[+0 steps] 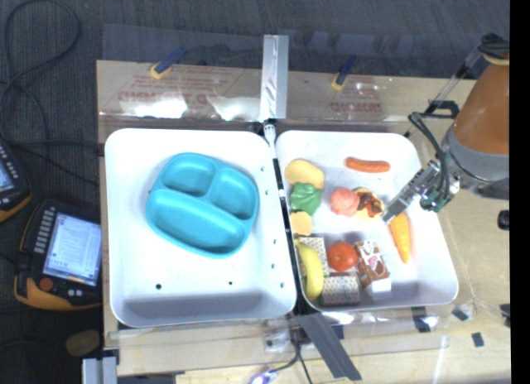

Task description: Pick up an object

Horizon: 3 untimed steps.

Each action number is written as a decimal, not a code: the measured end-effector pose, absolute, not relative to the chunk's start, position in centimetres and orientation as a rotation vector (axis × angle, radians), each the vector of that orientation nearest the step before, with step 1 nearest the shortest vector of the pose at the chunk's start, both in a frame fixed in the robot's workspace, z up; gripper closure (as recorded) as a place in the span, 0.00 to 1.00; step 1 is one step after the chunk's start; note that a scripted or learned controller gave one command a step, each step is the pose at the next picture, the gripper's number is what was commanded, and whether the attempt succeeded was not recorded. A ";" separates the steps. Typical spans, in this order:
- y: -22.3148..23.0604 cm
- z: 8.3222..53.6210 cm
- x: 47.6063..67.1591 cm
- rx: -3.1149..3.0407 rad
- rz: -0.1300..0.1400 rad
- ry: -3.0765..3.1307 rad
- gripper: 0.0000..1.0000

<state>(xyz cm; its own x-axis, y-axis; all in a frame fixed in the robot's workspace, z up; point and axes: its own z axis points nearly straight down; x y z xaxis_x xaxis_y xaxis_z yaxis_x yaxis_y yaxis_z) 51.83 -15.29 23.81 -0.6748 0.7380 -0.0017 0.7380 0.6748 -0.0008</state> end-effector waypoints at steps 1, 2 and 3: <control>-17.3 31.8 51.0 1.396 -0.004 2.812 1.00; -22.0 22.8 48.4 1.483 -0.004 2.769 1.00; -22.3 21.9 48.4 1.910 -0.004 2.495 1.00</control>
